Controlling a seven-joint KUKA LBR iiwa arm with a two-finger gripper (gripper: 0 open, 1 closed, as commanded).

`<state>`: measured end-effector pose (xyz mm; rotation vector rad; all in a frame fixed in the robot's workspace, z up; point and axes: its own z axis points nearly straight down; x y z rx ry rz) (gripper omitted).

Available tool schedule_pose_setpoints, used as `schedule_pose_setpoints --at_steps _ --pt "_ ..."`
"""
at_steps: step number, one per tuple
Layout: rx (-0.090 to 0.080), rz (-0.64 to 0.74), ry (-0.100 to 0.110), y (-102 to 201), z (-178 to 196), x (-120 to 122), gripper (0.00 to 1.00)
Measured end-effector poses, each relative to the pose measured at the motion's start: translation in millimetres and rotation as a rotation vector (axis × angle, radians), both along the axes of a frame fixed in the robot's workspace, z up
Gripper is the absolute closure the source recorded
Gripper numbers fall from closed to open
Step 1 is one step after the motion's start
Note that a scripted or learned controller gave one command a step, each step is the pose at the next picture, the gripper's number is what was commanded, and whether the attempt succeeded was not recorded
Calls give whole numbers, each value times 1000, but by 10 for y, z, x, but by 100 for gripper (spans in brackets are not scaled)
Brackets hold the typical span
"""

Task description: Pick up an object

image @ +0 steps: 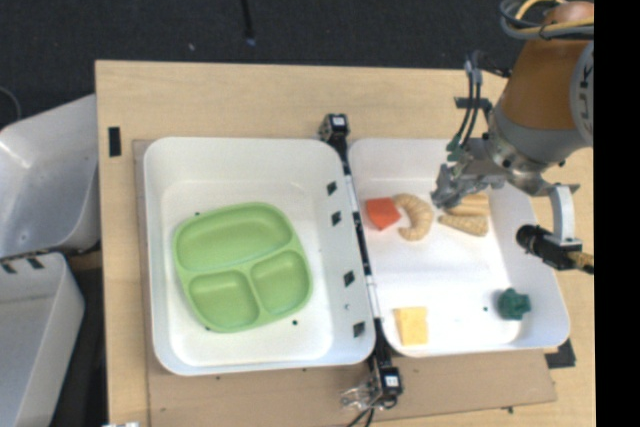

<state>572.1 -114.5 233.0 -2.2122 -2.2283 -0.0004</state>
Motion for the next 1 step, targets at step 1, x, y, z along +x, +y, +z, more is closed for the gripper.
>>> schedule_pose_setpoints --at_steps 1 --pt "-1 0 -1 583 -43 191 100"
